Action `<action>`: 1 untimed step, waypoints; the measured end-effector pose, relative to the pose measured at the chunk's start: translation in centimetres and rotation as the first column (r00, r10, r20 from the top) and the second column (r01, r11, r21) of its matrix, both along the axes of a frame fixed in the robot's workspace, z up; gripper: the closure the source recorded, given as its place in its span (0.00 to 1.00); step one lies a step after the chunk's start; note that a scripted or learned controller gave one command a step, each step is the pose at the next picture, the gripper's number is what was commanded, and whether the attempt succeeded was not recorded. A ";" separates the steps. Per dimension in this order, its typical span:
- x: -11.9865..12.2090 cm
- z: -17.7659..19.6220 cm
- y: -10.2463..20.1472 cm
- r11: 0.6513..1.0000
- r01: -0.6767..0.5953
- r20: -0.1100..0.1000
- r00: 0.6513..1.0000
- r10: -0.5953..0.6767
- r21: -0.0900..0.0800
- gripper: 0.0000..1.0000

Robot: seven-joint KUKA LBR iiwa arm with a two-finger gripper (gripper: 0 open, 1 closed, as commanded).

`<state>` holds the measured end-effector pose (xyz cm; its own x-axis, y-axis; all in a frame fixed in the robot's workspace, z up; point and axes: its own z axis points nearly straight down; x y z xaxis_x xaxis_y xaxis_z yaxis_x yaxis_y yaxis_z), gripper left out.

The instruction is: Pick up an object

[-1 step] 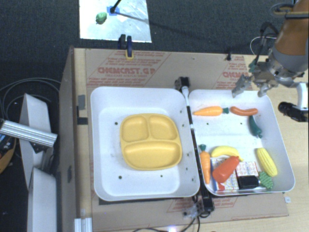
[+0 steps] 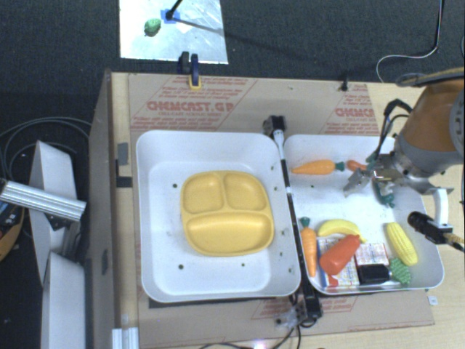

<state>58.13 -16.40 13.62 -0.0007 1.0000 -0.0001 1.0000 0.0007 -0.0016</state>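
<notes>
The fingers (image 2: 368, 182) hung spread and empty over the right bin (image 2: 436, 275)'s far edge, near the carrot (image 2: 314, 168); a good grasp meant centring over its middle before closing.

Two bins (image 2: 149, 195), (toy) carrots (image 2: 314, 168), one plate (image 2: 226, 214).

Tool (image 2: 369, 182) low, fingers spread
</notes>
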 end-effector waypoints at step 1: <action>4.8 2.9 -4.3 1.000 -0.001 0.006 1.000 0.001 -0.002 0.00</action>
<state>62.97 -20.69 16.54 -0.0015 1.0000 -0.0022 1.0000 0.0015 0.0046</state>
